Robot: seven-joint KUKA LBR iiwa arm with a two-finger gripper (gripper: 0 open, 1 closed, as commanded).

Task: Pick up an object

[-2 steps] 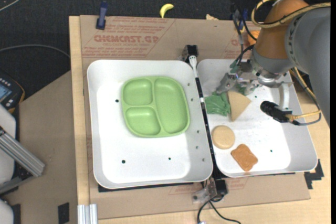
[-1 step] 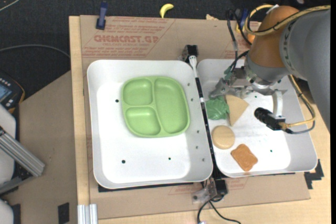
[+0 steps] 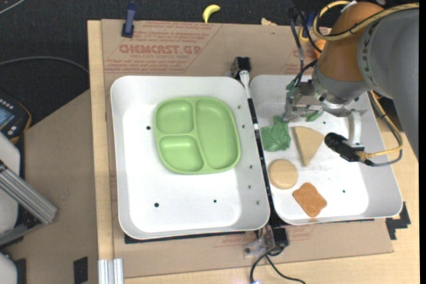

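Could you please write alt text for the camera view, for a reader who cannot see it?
A grey and orange robot arm reaches from the right, its pincer low over the right bin, just above a green toy lying beside a tan wedge, a round beige piece and an orange piece. The left bin holds a green divided plate.

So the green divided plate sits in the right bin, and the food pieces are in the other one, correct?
Not quite: the camera view shows the green divided plate in the left bin. The food pieces lie in the other one, the right bin, as you said.
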